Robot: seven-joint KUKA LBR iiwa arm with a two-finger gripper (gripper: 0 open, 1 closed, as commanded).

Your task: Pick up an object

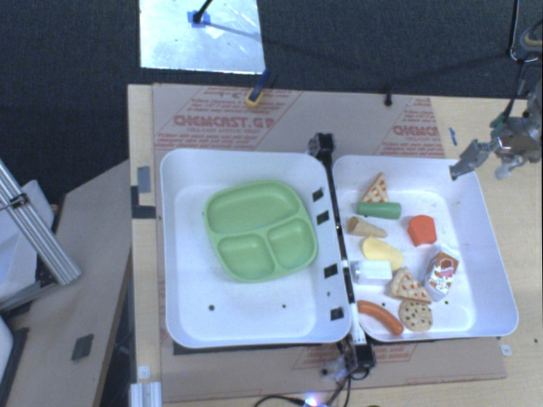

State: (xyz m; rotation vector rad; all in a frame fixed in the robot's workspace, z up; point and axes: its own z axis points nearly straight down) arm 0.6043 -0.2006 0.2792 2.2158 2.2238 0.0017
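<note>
The right bin [490, 253] holds several toy foods: a pizza slice [376, 188], a green cylinder [379, 210], a cone [365, 226], an orange-red block [422, 230], a yellow piece [382, 250], a white block [373, 270], a second pizza slice [409, 286], a small carton [441, 274], a sausage [380, 316] and a cookie [415, 315]. My gripper [485, 166] hovers over the bin's far right corner, well above the objects. Its fingers are spread open with nothing between them.
A green divided plate [260, 230] lies in the left bin [182, 287]. A black-clipped divider [333, 236] joins the two bins. A shiny metal sheet [202, 24] lies beyond the bench, and a metal frame [34, 236] stands at the left.
</note>
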